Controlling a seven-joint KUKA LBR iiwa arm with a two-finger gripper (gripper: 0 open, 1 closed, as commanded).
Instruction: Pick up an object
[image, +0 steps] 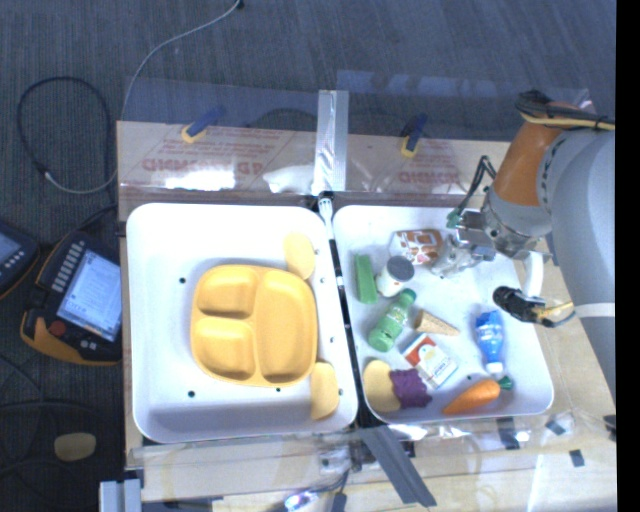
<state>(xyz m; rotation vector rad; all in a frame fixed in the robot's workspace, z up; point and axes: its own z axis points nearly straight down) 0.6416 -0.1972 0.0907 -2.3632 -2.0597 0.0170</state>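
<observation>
While the pincer (462, 252), its state impossible to tell, hung low at the right bin's (540, 395) far edge beside a small packet (416, 243), nothing looked lifted, so the pick remained undone.

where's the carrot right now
The carrot lies in the right bin, near its front right corner, just below the blue bottle and right of the purple toy.
</observation>
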